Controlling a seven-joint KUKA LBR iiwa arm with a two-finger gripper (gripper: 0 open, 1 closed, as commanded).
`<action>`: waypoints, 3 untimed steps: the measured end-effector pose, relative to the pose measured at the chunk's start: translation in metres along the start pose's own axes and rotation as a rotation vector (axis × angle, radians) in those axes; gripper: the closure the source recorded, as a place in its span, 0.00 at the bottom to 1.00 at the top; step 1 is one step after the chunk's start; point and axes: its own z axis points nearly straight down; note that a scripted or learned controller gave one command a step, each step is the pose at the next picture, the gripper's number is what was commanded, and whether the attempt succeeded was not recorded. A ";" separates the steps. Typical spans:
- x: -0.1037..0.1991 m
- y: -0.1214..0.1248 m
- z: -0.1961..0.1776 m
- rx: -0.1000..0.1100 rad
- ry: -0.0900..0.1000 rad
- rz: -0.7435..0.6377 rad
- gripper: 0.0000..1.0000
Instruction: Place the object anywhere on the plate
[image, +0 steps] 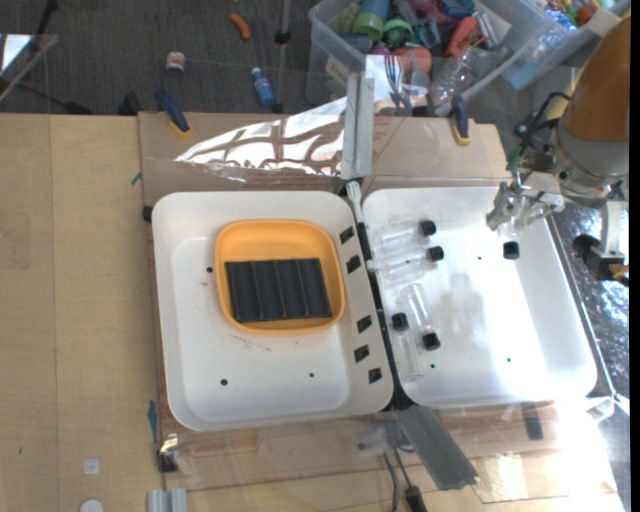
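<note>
An orange plate (280, 240) sits in the left bin (190, 380), and a dark ridged rectangular piece (277, 290) lies flat on it. Several clear plastic bottles with black caps (408, 262) lie in the left half of the right bin (560, 340). My gripper (512, 212) hangs over the right bin's far right corner, well away from the bottles and the plate. A small black bit (511, 249) sits just below it; I cannot tell whether it belongs to the gripper or is a loose item.
A row of black clips (362, 322) runs along the divider between the two bins. Crumpled foil (270, 145) lies behind the left bin. A clear tub of colourful toys (420, 30) stands at the back. Cables hang by the arm at the right.
</note>
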 end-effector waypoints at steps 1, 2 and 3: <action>0.012 0.020 -0.019 -0.004 0.000 -0.114 1.00; 0.004 0.021 -0.054 -0.004 0.000 -0.146 1.00; -0.011 0.023 -0.179 -0.006 -0.001 -0.315 1.00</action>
